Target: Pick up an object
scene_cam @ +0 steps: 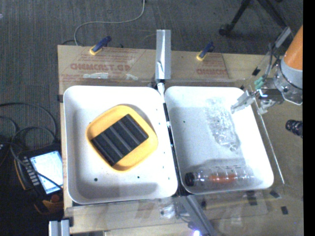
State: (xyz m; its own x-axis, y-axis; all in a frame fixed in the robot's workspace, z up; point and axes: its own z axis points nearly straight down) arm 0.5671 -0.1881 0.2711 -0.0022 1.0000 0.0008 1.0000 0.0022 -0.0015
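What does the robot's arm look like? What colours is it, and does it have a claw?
The arm is grey and rounded, with a bright orange band above the wrist. At its tip sits a small metal gripper with thin, silvery fingers, more like tweezers than a claw. Dark fittings and thin cables cluster around the wrist, just behind the gripper.
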